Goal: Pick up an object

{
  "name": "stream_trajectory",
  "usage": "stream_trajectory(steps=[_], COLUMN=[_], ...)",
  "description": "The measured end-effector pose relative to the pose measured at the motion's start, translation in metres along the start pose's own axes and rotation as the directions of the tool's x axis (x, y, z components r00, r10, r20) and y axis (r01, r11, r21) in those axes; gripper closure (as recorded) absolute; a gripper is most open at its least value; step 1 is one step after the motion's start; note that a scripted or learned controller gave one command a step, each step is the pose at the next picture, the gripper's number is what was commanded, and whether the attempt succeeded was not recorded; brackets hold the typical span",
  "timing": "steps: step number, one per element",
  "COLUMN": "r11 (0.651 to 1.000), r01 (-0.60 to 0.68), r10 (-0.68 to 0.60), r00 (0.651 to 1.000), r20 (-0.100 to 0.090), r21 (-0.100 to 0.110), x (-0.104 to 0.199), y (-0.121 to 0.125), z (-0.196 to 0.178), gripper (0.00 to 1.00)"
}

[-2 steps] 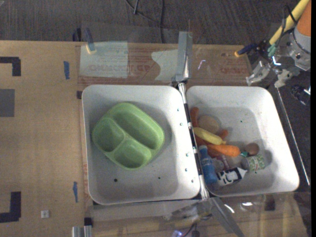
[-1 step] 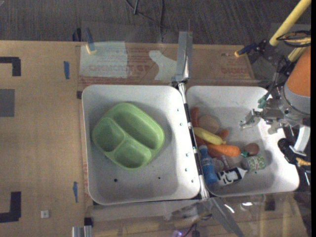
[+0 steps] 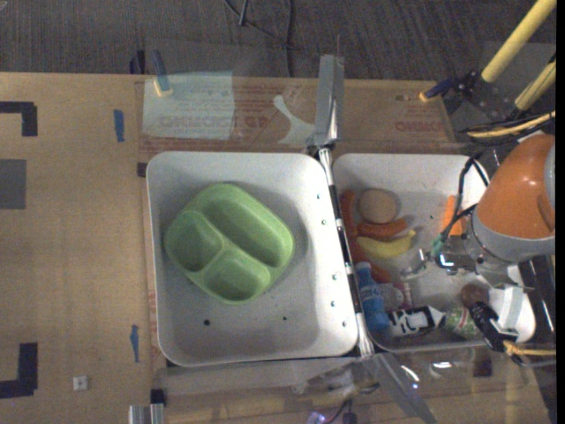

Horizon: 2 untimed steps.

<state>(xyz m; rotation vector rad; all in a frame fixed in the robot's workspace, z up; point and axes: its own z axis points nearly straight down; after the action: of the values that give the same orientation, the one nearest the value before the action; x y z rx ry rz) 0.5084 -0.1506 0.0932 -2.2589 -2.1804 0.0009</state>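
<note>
Camera view: the pincer (image 3: 439, 256), its state not discernible, is seen over the right shallow white bin (image 3: 415, 168) beside a yellow plastic banana (image 3: 386, 246).

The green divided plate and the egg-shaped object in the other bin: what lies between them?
In the camera view, the bins' adjoining white walls lie between the green plate and the tan egg-shaped object.

A lime-green divided plate (image 3: 229, 241) sits in a white bin (image 3: 177, 325). The other white bin (image 3: 415, 170) holds a tan egg (image 3: 378, 206), a yellow banana (image 3: 386, 246) (orange pieces beside it) and a black-and-white carton (image 3: 415, 319).
</note>
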Motion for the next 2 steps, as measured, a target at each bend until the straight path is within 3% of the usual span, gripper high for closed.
stream_trajectory(steps=[1, 2], r11=[0.991, 0.992], r01=[0.130, 0.128], r10=[-0.130, -0.128], r00=[0.991, 0.992], r20=[0.002, 0.000], r21=[-0.002, -0.004], x=[-0.051, -0.049], y=[0.084, 0.115], z=[-0.036, 0.009], gripper=[0.00, 0.00])
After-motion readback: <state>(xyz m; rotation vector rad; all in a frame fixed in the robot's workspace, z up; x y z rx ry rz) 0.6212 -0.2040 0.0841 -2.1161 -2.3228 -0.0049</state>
